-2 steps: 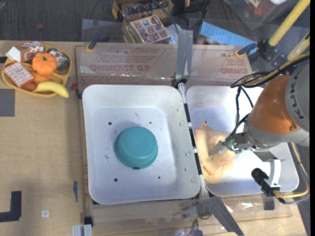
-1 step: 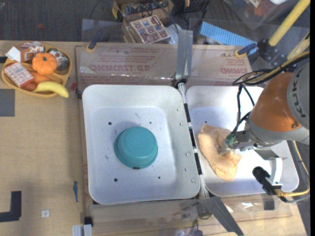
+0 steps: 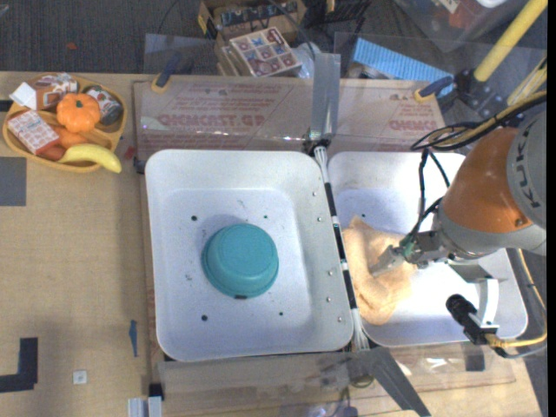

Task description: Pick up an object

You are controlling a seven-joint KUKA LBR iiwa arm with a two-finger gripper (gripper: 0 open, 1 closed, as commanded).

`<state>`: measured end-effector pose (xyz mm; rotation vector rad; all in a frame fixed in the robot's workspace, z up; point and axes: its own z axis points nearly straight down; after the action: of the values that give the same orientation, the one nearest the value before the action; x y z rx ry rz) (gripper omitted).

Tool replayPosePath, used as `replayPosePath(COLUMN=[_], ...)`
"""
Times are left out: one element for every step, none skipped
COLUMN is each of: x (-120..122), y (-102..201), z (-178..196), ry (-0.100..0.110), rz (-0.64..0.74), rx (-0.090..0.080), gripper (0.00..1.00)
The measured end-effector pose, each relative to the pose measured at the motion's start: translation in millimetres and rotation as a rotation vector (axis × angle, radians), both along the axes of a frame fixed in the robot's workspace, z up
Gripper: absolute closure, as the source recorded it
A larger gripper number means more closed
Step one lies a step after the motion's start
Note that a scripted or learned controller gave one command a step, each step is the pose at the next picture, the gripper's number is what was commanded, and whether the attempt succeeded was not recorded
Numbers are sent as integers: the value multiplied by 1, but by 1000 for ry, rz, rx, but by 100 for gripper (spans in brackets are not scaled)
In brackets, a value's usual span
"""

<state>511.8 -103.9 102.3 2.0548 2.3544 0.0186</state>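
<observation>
Lettering first: white capitals "KU" show on the grey arm (image 3: 521, 181) at the right edge, cut off by the frame, just above its orange band. Mirrored reddish print runs across the clear panels behind both bins, too reversed and faint to read. A patterned box (image 3: 261, 50) lies on the floor beyond, its print too small to make out.

Now the arm: it comes in from the right, bending down over the right bin (image 3: 486, 320), wrist turned toward the bin's left half, black cable looping above it. The gripper (image 3: 395, 257) is low, right at the tan cloth (image 3: 375, 276), which lies crumpled against the right bin's left wall. The fingers point down-left into the cloth's upper folds; whether they are closed on fabric or merely pressed into it, I cannot tell.

Over in the left bin (image 3: 174, 189), a teal bowl (image 3: 241, 260) sits upside down near the centre, well apart from the gripper. Far left on the surface (image 3: 69, 276), a dish of toy food (image 3: 65, 124), with a yellow banana at its front edge.
</observation>
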Motion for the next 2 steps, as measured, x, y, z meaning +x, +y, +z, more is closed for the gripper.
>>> replayPosePath(x=[0, 0], y=[-2, -2], z=[10, 10], ry=[-2, -2], rz=[-3, -3], rx=[-1, -1], gripper=[100, 0])
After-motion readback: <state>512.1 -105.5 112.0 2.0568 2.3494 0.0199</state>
